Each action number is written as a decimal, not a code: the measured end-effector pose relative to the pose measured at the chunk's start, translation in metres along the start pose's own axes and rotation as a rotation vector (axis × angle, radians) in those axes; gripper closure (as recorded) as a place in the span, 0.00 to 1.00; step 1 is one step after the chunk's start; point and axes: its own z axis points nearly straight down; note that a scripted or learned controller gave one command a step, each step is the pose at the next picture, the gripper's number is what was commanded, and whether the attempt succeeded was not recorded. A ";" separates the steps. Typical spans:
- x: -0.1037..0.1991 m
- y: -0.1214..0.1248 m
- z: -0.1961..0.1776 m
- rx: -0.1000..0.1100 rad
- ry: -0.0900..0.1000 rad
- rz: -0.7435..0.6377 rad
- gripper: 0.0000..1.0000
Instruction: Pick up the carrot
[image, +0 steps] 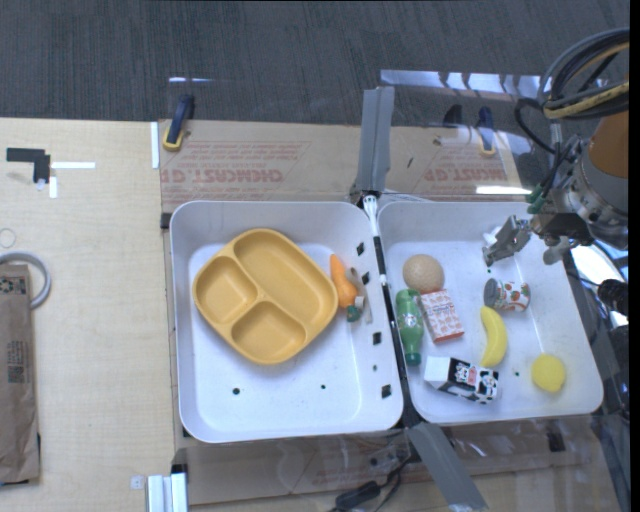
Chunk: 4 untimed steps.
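Observation:
The carrot (343, 282) is small and orange with a green stub at its near end. It lies in the left bin (290, 400), against the right edge of the yellow divided plate (264, 295). My gripper (530, 245) hangs over the far right part of the right bin (575, 330), well to the right of the carrot. Its two fingers (505, 241) stand apart, so it is open with nothing between them.
The right bin holds a tan round fruit (423, 272), a green bottle (408, 325), a red and white box (441, 315), a small can (507, 294), a banana (492, 336), a lemon (548, 372) and a black and white carton (462, 379). The wall between the bins rises just right of the carrot.

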 end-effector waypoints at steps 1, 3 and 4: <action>0.017 -0.062 0.093 0.001 0.000 -0.036 0.00; -0.037 -0.069 0.124 -0.002 0.001 -0.364 0.00; 0.007 -0.039 0.052 -0.004 -0.001 -0.440 0.00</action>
